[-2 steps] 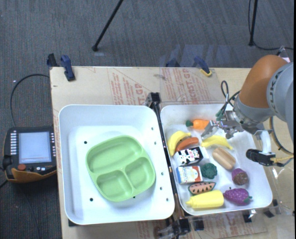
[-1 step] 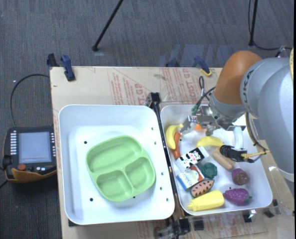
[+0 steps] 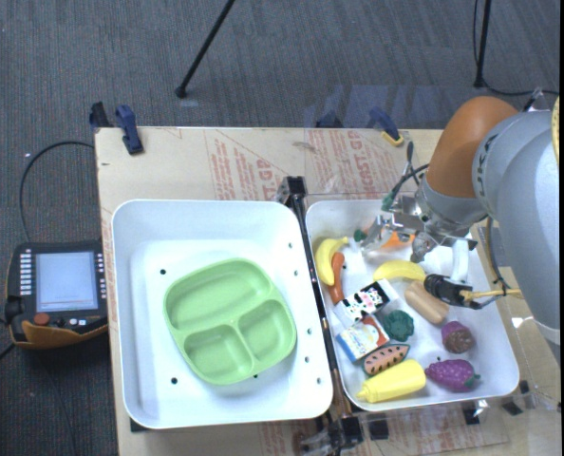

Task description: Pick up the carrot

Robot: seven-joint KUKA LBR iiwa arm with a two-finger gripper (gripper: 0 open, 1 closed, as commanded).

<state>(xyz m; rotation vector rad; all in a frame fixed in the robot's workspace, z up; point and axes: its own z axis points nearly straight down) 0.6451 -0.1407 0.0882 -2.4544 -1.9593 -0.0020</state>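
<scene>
Gripper [image 3: 393,233] around an orange carrot [image 3: 397,240]

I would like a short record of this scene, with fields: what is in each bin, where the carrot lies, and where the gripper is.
left bin: holds a green divided plate
right bin: holds toy foods, among them a banana, a yellow squeeze bottle, a watermelon slice and purple grapes
carrot: near the right bin's left wall, beside the banana, lying lengthwise
gripper: low over the far part of the right bin, apart from the carrot
gripper fingers: cannot tell if open or shut
arm: reaches in from the right
</scene>
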